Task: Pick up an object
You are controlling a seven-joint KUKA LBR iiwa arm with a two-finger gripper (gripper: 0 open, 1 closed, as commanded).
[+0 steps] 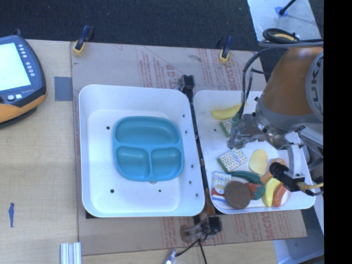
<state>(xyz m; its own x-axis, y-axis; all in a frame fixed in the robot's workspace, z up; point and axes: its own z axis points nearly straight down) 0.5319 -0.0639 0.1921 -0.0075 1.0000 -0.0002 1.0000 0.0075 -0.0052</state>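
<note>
1. Camera view showed the gripper [237, 138] low in the right bin [204, 147], above a checkered packet [232, 159]; whether its jaws were spread or closed could not be told
2. Risk: the toys lay crowded, touching, so the fingers could nudge neighbours or close on nothing
3. Count: two bins, one blue divided plate [148, 148] in the left bin [88, 147], one banana [226, 112], one brown disc [237, 194]
</note>
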